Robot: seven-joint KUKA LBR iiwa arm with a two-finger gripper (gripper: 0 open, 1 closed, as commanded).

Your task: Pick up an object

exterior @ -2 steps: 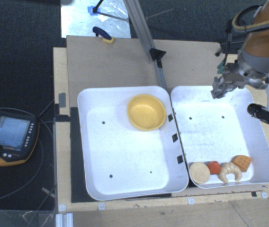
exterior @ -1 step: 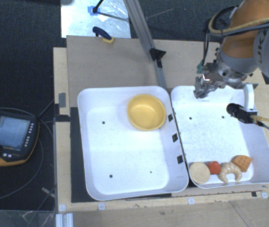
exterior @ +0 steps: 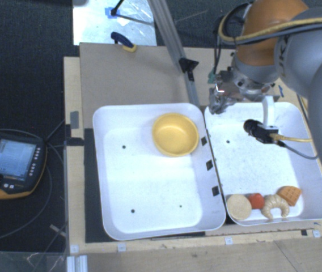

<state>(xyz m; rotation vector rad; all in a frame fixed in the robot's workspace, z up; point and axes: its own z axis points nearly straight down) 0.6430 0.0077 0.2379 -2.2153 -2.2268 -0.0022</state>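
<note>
1. I see the gripper (exterior: 220, 103) at the far left corner of the right bin (exterior: 263, 169), by the divide.
2. Can't tell how its jaws stand; too small and dark from here.
3. Left bin (exterior: 144, 180) has a yellow bowl (exterior: 175, 134) upright near its far right side.
4. Right bin near edge: round cracker (exterior: 240, 206), red piece (exterior: 255, 200), croissant (exterior: 276, 206), waffle (exterior: 289, 194) in a row, well apart from the gripper.

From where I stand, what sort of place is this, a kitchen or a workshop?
Most likely a robotics lab. A grey robot arm reaches over two white bins, toy food lies in one, and a handheld control pendant sits on the dark floor.
</note>
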